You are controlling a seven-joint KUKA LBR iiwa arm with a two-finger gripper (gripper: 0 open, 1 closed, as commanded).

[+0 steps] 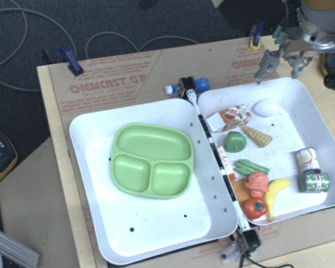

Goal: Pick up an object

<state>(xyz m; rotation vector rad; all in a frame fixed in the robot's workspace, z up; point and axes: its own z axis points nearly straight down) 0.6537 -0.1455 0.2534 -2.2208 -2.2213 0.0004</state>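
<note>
The grey two-finger gripper [282, 67] hung with its fingers spread wide and nothing between them, above the far rim of the right-hand shallow white bin [327, 135]. Just below it in that bin lay a white egg-shaped toy [267, 107], a red-and-white packet [234, 116], a green round toy [235, 142] and a tan cone [257, 136]. Farther off to its left, a pale green divided plastic plate [152, 159] sat in the left-hand white bin [106, 223].

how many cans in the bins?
2, both in the right bin near its right wall: one can upright, one green-labelled can on its side just below it, touching.
</note>
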